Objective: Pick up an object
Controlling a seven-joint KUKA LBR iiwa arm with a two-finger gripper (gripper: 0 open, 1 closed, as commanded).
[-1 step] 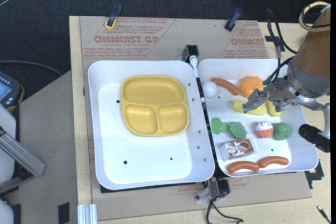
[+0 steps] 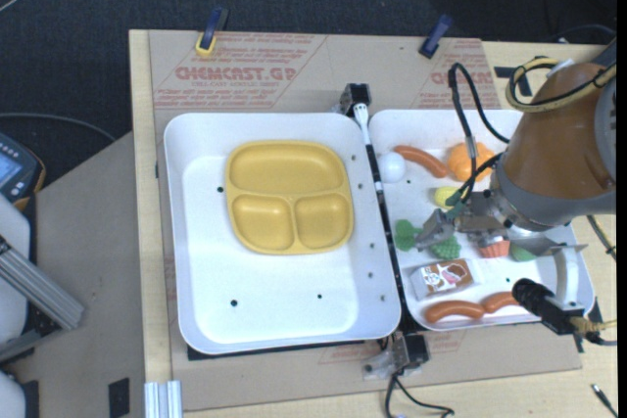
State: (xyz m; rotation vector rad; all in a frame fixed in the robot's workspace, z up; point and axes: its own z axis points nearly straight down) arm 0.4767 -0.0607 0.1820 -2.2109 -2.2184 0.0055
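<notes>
Nearest the camera, along the lower rim of the right bin (image 2: 586, 294), two orange sausages (image 2: 470, 309) are lying end to end, with a small brown packet (image 2: 440, 278) sitting just above them. Higher in that bin a white ball (image 2: 392, 165) is resting against the left wall, a longer sausage (image 2: 424, 161) is slanting beside it, and an orange piece (image 2: 464, 155) is peeking out next to that. Green pieces (image 2: 404, 232) are lying near the middle (their shapes are too small to name).

Over these the gripper (image 2: 453, 228) is hanging low in the middle of the right bin, its dark metal parts pointing toward the frame's left; whether its fingers are spread or closed cannot be told, since the wrist is covering them. Nothing is visibly sitting between them. Reaching in from the right edge, the arm (image 2: 563, 147) is bending downward, its orange band and grey collar hiding the bin's right part, with black cables looping over it.

Filling the frame's centre-left, the left bin (image 2: 201, 289) is holding a yellow divided tray (image 2: 290, 195).
</notes>
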